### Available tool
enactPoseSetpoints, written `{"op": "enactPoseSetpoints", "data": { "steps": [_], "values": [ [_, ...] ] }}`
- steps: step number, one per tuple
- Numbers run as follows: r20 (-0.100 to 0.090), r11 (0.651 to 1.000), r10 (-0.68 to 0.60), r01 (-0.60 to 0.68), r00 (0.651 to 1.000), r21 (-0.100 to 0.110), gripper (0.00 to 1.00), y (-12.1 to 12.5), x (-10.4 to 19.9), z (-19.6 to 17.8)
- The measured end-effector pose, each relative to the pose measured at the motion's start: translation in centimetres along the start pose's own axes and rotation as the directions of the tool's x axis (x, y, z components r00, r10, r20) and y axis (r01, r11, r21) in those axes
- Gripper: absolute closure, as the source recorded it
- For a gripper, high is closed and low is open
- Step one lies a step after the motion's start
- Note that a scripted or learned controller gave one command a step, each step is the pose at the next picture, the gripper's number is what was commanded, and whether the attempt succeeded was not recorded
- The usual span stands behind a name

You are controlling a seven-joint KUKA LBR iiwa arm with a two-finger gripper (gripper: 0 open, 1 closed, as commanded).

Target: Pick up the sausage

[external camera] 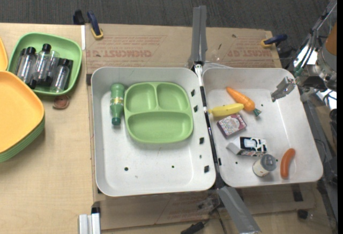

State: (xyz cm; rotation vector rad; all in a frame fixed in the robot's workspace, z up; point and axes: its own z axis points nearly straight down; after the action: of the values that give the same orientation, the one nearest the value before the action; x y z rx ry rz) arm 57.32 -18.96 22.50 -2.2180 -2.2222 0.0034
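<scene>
Right bin (305, 120): shallow, white, set on the worktop (64, 174) beside its twin.

Sausage (287, 163): orange-red, lying near the right bin's front right corner, roughly upright in the view with a slight lean, flat on the bin floor. Nothing grips it. Just to its left sits a small round grey-topped container (264, 166), close to it but whether touching cannot be told.

Claw (284, 88): a grey metal piece at the right bin's far right rim, at the end of the arm (321, 61) that enters from the right edge. The sausage lies well apart from it, nearer the front of the bin and slightly to the right of it in the view. Whether the claw stands wide or narrow cannot be told (it is small and seen at an angle), and nothing can be seen in it.

Other contents, right bin: a carrot (241, 99) with green top, lying slantwise toward the back; a yellow banana-like piece (225, 110) just in front of it, by the left wall; a small purple packet (231, 124); a black-and-white carton (251, 146) on its side, between the packet and the round container.

Left bin (107, 174): a green divided plate (158, 111) with three compartments; a green bottle (116, 103) lying alongside its left edge.

Worktop, left of the bins: a green tray (72, 53) holding several dark-capped bottles, and a stack of orange plates (19, 115).
</scene>
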Motion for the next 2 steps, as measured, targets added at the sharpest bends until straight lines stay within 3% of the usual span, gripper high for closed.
{"op": "enactPoseSetpoints", "data": {
  "steps": [1, 2],
  "values": [
    [0.0, 0.991, -0.13, 0.13, 0.991, -0.001, 0.0, 4.7, 3.4, 8.0],
    [0.002, 0.975, -0.222, 0.222, 0.975, -0.004, 0.0, 8.6, 5.7, 13.3]
  ]
}}
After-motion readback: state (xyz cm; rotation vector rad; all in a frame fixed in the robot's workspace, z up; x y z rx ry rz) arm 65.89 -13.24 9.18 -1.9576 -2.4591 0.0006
